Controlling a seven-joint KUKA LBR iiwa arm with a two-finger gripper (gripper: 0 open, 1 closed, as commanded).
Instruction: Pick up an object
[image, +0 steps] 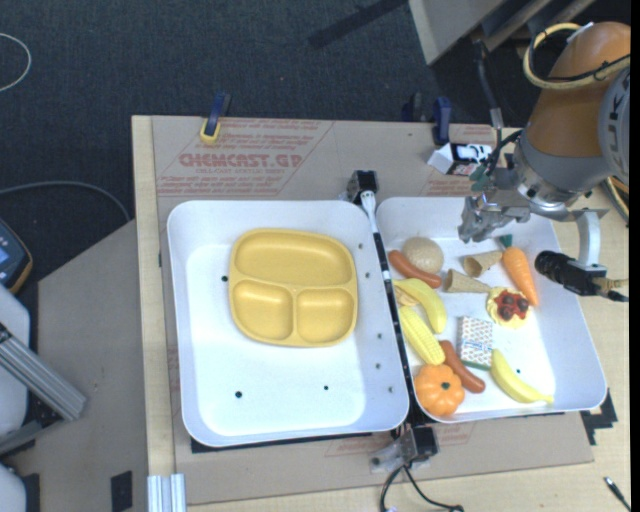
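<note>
The right bin (570, 375) holds several toy foods: a hot dog (413, 266), a beige bun (422, 250), bananas (424, 303), corn (421, 336), a small pumpkin (441, 389), a carrot (519, 275), a wafer block (476, 339), a second banana (517, 379), a cone piece (466, 281) and a berry tart (511, 305). My gripper (484, 226) hangs over the bin's far edge, above and just behind the cone piece, left of the carrot. Nothing shows between its fingers.
The left bin (200, 370) contains a yellow divided plate (294, 286). A black clip (363, 185) sits at the bins' far junction. Blue clamps (212, 120) hold the cardboard base. The arm's orange band (585, 80) looms at the upper right.
</note>
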